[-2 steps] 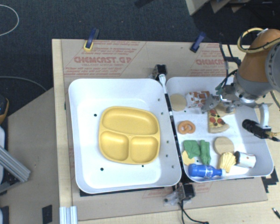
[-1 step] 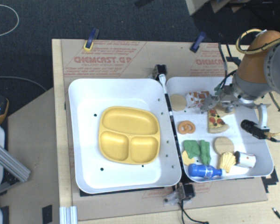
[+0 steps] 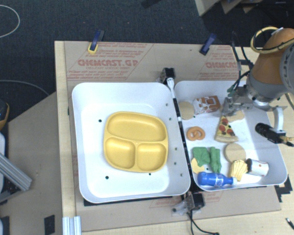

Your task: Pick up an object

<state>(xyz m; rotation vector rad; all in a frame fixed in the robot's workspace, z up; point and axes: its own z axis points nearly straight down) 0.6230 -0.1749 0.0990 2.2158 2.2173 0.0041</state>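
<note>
Pizza slice (image 3: 226,129), a toy wedge with red spots, lies in the right bin (image 3: 279,161) toward its far half, and it looks the likeliest thing for the pick because the gripper (image 3: 233,105) hangs just beyond its pointed end. The wedge's long axis runs roughly far to near, its narrow tip toward the far side and its broad crust end nearer the camera. So the slice lies directly on the near side of the claw, just beside it and perhaps touching at the tip; the slanted view does not settle that. Whether the claw is wide or narrow cannot be told, since the wrist body covers that part.

Around the slice sit other toys: a small printed packet (image 3: 207,104) to the left of the claw, a pretzel (image 3: 195,132) left of the slice, a pale round cookie (image 3: 234,152) just near of the crust end, green leaves (image 3: 206,155), a blue bottle (image 3: 214,180) and a yellow piece (image 3: 238,169) along the near wall. The left bin (image 3: 83,131) holds a yellow divided tray (image 3: 135,141), well apart from the arm.

As a judgement, the coming move turns on a short shift toward the near side, then a descent with the closing direction across the narrow width of the wedge
</note>
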